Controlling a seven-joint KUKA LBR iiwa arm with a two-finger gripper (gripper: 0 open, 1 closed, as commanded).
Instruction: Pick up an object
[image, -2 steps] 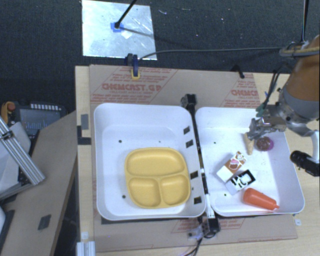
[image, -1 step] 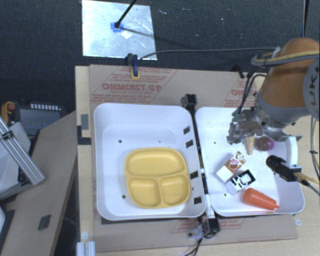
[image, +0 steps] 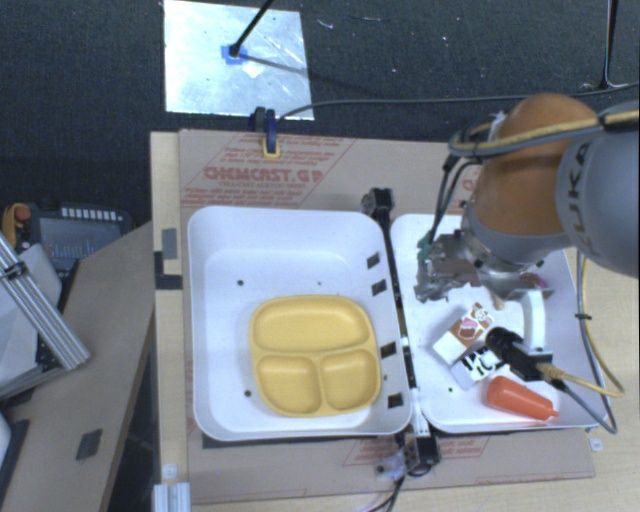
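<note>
Camera view: grey metal gripper (image: 437, 278) low in right white plastic bin (image: 442, 400), far-left part; spread or pressed together, cannot tell. Nearer lies small white-and-brown carton (image: 462, 338), apart. Nothing lifted; grasp remains.

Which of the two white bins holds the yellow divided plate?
The view's left bin; the yellow plate lies in it, while the gripper hangs over the other bin.

The end effector (image: 435, 272) over the right bin (image: 440, 400)
Near it lie a small printed carton (image: 463, 336) and, perhaps, an orange toy carrot (image: 519, 398); a yellow divided plate (image: 314, 354) lies in the left bin (image: 220, 300).
</note>
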